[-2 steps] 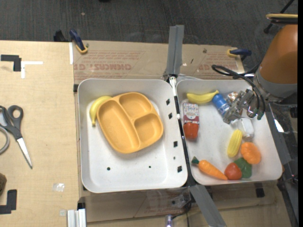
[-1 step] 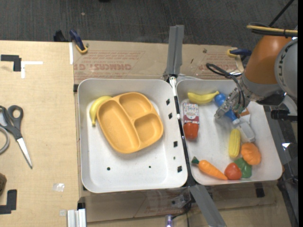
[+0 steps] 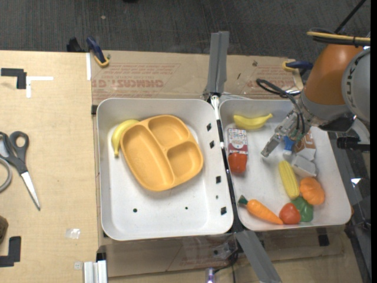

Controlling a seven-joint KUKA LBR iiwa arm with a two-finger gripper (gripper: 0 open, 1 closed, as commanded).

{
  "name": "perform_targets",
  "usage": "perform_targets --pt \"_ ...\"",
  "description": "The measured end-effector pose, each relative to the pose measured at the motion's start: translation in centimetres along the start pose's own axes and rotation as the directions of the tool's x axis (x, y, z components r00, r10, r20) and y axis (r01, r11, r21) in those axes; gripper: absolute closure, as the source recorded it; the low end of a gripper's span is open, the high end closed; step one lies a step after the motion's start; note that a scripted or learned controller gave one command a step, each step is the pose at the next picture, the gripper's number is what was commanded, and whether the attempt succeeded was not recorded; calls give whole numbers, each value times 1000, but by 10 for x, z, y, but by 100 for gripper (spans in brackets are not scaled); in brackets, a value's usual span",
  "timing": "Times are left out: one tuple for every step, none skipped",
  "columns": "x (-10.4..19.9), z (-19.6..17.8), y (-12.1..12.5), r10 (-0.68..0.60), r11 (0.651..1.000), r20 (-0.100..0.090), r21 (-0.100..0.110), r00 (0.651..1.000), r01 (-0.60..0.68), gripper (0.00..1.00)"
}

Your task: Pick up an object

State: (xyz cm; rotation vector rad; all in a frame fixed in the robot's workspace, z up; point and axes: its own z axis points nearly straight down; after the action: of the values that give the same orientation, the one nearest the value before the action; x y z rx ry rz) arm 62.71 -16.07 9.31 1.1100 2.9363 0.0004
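Right bin (image 3: 339, 175), landmark. Ketchup bottle (image 3: 237, 150): near its left wall, lying flat; probably light, rigid, slick plastic; best gripped across the body. Corn cob (image 3: 288, 179): centre, lengthwise. Banana (image 3: 253, 120): toward the far wall. Gripper (image 3: 277, 141): right of the bottle, above the corn, fingers apparently spread, holding nothing.

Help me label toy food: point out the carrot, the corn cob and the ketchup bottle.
carrot (image 3: 263, 212): camera view, middle of its orange body.
corn cob (image 3: 288, 179): camera view, middle of the yellow cob.
ketchup bottle (image 3: 237, 151): camera view, on its label.
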Motion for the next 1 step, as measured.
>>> perform_targets --pt "102 1 -47 201 980 -2 2 980 -201 0"
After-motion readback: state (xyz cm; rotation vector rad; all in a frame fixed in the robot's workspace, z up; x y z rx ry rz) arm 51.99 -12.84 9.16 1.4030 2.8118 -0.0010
